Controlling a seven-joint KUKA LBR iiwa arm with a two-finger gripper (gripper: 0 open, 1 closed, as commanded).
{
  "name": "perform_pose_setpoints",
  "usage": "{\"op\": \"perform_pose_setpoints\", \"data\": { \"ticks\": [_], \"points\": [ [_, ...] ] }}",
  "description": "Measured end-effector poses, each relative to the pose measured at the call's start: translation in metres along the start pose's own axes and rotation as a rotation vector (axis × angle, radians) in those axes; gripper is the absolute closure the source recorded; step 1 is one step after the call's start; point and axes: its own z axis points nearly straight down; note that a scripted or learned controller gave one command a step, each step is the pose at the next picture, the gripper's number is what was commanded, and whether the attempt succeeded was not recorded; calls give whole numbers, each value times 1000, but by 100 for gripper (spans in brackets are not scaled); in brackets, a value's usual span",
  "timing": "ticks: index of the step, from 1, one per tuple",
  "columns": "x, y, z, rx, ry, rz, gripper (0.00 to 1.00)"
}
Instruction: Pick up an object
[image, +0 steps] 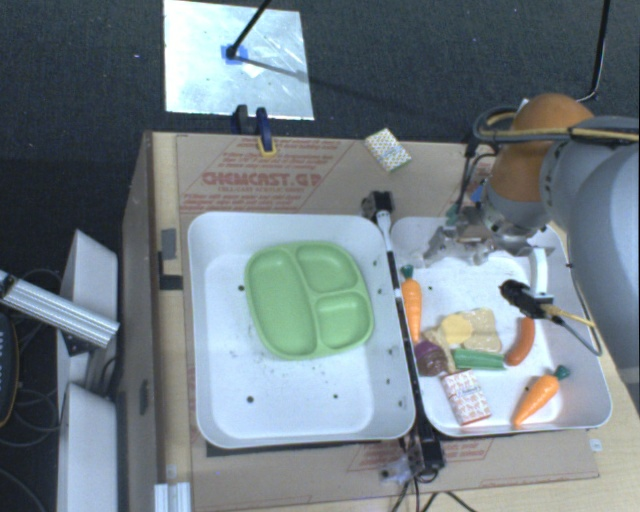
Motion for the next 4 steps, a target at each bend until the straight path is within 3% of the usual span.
{"op": "perform_pose_setpoints", "data": {
  "ticks": [2, 3, 4],
  "points": [
    [-75, 0, -1, -1, -1, 2, 0],
    [-87, 0, -1, 0, 2, 1, 0],
    [-73, 0, 0, 0, -1, -1, 0]
  ]
}}
